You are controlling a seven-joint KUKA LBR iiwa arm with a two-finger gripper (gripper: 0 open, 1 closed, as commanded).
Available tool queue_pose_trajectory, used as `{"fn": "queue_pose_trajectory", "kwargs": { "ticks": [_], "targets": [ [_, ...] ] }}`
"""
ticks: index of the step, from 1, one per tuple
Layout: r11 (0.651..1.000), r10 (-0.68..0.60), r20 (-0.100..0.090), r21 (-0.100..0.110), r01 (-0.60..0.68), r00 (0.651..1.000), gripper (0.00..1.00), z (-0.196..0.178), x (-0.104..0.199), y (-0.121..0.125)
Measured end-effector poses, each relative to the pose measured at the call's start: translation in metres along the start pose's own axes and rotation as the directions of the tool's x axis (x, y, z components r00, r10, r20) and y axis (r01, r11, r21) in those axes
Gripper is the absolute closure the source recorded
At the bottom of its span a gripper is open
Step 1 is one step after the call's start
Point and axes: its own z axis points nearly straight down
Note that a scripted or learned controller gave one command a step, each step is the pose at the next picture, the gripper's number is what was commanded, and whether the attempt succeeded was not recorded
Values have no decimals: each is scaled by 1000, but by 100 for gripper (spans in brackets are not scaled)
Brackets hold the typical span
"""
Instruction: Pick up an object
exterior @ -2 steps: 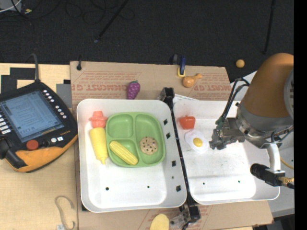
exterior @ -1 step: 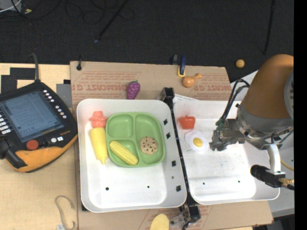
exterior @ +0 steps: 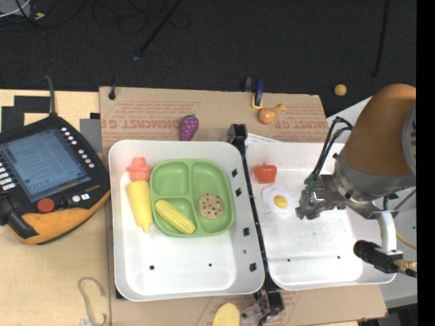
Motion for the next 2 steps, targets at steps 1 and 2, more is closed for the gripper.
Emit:
{"fn": "queue_pose_trajectory", "kwargs": {
  "ticks": [1, 2],
  "targets": [
    [1000, -7, 1, -3, 7, 1000, 100, 3, -7, 15],
    [1000, -6, 0, 0, 6, 1000, 100, 13, -1, 15]
  ]
}}
